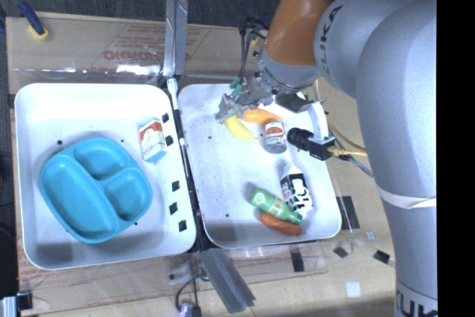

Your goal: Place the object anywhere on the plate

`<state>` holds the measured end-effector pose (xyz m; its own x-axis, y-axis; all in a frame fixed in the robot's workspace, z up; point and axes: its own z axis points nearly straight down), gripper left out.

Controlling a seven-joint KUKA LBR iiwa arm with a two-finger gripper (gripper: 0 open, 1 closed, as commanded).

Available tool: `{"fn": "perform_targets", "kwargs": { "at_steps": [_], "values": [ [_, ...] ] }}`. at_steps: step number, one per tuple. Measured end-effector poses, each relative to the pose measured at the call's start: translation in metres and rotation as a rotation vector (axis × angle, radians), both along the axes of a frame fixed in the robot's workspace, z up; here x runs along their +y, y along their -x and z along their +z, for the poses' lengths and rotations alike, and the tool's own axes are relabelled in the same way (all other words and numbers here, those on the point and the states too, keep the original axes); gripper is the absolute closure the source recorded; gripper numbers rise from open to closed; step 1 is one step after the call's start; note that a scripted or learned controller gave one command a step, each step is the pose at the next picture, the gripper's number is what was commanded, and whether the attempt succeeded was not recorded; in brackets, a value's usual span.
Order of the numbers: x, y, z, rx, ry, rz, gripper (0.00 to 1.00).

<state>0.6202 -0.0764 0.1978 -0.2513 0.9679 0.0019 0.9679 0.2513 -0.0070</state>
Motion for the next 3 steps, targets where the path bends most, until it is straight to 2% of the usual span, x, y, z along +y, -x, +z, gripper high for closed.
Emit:
{"fn": "perform_targets", "kwargs": {
  "at_steps": [1, 2, 3],
  "values": [
    [0.011, 0.005, -0.009, 0.001, 0.0, -0.081, 1.0],
    [0.062, 0.025, -0.009, 0.001, 0.0, 0.019, 1.0],
    [-0.002, 0.046, 0.027, -0.003, 0.0, 0.073, 1.0]
  ]
}}
